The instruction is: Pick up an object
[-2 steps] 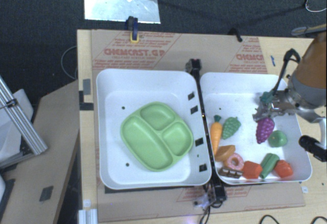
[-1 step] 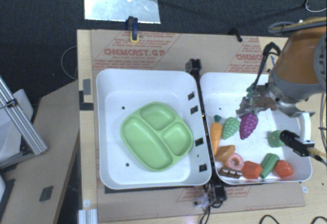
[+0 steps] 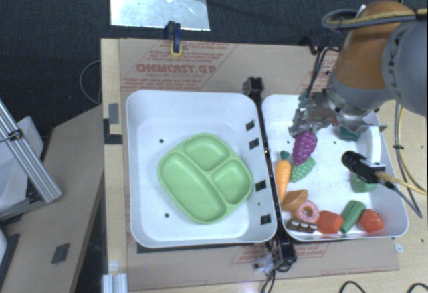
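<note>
1. Gripper (image 3: 309, 123) hangs low over the back part of the right bin (image 3: 394, 215), directly above the purple grapes (image 3: 305, 146); whether its fingers stand apart or together cannot be told from this slanted view, and no toy is visibly clamped between them
2. Purple grapes look like the likeliest target: they lie just under and slightly toward the camera from the gripper, their top end touching or almost touching it, and whether there is real contact cannot be made out
3. To do the grasp well, I judge that the gripper should come straight down centred on the grapes, so that the fingers straddle the bunch across its narrow width rather than press on its top
4. Green grapes (image 3: 302, 168) lie right against the lower end of the purple ones, and the carrot (image 3: 283, 178) sits just to their left beside the bin wall; a descent that drifts forward or left could knock these instead
5. Other toys, the donut (image 3: 307, 211), the red tomato (image 3: 372, 220) and the green cucumber (image 3: 351, 215), lie along the near edge of the same bin, well apart from the gripper
6. Green plate (image 3: 204, 178) rests in the left bin (image 3: 144, 151), away from the action
</note>
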`<state>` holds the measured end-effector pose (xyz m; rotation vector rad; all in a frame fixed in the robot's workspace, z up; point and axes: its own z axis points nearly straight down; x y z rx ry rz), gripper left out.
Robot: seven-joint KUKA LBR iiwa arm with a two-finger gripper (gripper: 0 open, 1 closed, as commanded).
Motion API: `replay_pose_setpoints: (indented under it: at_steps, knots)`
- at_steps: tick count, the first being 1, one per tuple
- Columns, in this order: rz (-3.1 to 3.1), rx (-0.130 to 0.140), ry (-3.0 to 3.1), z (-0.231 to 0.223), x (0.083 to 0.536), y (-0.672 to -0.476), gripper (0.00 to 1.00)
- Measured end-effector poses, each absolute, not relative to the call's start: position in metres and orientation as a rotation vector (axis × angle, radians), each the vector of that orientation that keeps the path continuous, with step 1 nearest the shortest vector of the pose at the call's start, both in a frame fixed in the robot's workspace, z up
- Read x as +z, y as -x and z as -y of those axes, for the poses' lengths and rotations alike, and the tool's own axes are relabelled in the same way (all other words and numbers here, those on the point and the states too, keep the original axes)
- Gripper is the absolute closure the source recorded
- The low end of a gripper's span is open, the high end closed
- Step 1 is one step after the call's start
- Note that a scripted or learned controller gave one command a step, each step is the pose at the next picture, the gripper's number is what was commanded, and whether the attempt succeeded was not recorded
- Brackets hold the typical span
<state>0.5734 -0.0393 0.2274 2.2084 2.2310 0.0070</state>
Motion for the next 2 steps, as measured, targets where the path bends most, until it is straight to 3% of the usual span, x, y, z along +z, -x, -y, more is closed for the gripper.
replay_pose_setpoints:
  at_steps: [2]
  knots:
    - [-2.23, 0.006, -2.21, -0.054, 0.234, -0.618, 1.0]
